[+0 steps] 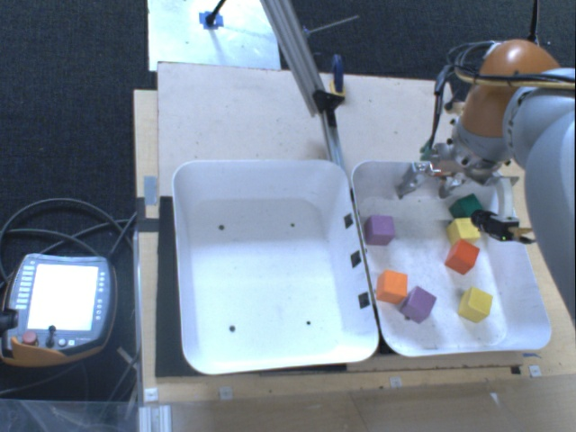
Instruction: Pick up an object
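From the one camera above the tabletop (243, 106), looking down at a slant, we see two shallow white bins side by side. The left bin (193, 268) sits nearer the middle of the picture. The right bin (531, 327) holds seven small blocks: a purple block (379, 229) near its left wall, an orange block (391, 287) touching a second purple block (418, 304) toward the front, a yellow block (475, 304) at front right, a red-orange block (462, 256) in the middle, another yellow block (463, 230) just behind it, and a green block (466, 207) behind that.

We judge the main risk to be crowding. The green, yellow and red-orange blocks sit close in a line, so a descent there could nudge a neighbour or clip an edge and come up with nothing. The touching orange and purple pair could jam in the same way.

The grey arm (544, 142) reaches in from the right, its orange band above the wrist, which bends down over the back of the right bin. The tool (430, 178) hangs near the bin's rear wall, just left of the green block. We cannot tell whether it is open or closed, and we see no block in it. A handheld control pad (58, 309) lies on the floor at far left.
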Motion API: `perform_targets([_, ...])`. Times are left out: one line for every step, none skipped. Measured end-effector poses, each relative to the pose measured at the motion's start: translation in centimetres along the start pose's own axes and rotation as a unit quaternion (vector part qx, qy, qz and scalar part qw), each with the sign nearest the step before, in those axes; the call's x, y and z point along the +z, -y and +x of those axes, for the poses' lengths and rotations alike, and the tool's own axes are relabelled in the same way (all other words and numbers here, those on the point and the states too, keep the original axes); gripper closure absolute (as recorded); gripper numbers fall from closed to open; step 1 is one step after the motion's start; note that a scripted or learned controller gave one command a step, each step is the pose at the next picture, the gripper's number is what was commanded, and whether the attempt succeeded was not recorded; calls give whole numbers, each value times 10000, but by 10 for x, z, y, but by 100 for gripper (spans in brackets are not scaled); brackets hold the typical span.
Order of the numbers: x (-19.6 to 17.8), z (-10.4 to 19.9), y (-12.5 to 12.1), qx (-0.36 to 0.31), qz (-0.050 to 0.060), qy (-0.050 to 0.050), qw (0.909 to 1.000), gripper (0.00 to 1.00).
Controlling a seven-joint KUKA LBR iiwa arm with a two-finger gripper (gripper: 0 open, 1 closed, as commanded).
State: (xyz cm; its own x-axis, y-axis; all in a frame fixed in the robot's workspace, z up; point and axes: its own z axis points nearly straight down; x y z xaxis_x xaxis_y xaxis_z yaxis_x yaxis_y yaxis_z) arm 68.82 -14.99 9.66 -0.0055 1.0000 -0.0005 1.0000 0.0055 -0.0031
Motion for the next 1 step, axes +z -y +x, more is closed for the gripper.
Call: perform_targets([-15, 0, -2, -18, -39, 13, 10000, 100])
